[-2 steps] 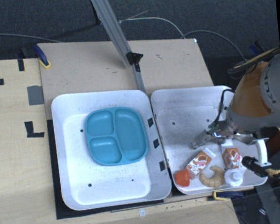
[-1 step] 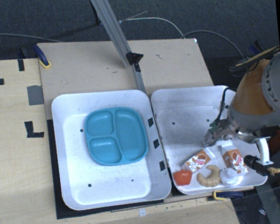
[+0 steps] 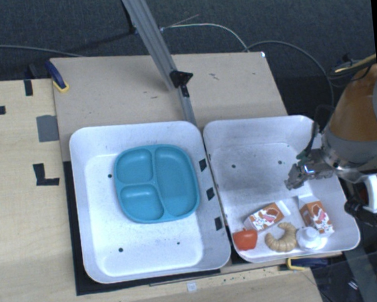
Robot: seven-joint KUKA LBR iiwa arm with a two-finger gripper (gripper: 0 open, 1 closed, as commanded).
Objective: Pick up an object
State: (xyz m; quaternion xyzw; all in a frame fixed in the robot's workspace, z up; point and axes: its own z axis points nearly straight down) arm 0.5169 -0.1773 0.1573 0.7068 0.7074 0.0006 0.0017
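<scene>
Objects for picking lie clustered along the near edge of the right bin (image 3: 253,130): a red tomato-like piece (image 3: 245,239) at the near left corner, a small printed carton (image 3: 265,217) just beyond it, a tan croissant (image 3: 282,238) beside the tomato, a white bottle-like item (image 3: 309,238) touching the croissant's right end, and a second printed carton (image 3: 315,215) just above that. The gripper (image 3: 297,177) hangs over the right side of this bin, apart from the cluster and farther back, with nothing seen between its fingers; whether they are spread or closed cannot be told. The left bin (image 3: 94,210) bears a blue divided plate (image 3: 157,183).
</scene>
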